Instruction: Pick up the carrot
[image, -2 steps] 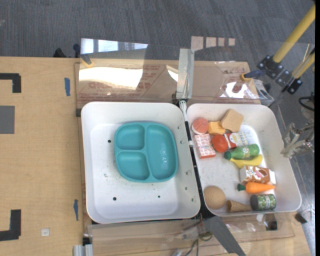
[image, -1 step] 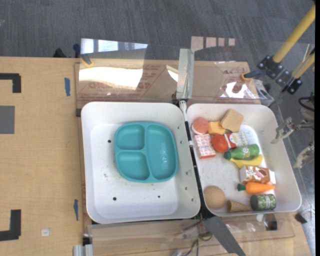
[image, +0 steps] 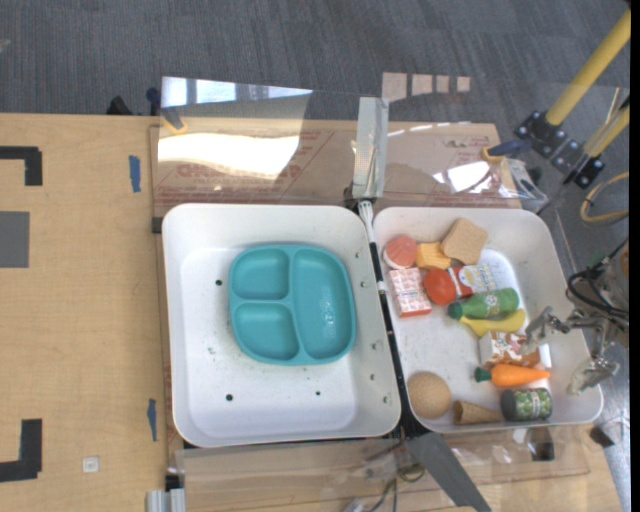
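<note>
Grey carpet lies beyond the bench (image: 70, 300), whose top is pale wood with black tape marks along its left side and blue tape tabs beside the left bin (image: 190, 400). Clear sheets stand behind both bins and throw glare. A yellow pole (image: 590, 70) leans in the upper right corner, with loose cables below it.

Left bin: holds one teal divided plate (image: 292, 303), sitting square in the middle.

Right bin (image: 440, 345): crowded with toy food. Taking the carrot (image: 513, 376) as the landmark, it lies on its side near the bin's lower right corner, green tip pointing left. A dark green can (image: 526, 404) touches it from below. A printed packet (image: 510, 348) sits just above it, with a yellow item and a green bottle (image: 490, 304) further up. A round tan ball (image: 429, 393) and a cone (image: 475, 411) lie to its left.

Gripper (image: 585, 350): metal parts show just right of the carrot at the bin's edge; whether it is open or closed cannot be told. Nothing is seen held.

Judgement: the step in hand is the approach; the carrot is not yet grasped. The next move calls for centring over the carrot's body and closing across its narrow width, clear of the can and packet pressed against it.
</note>
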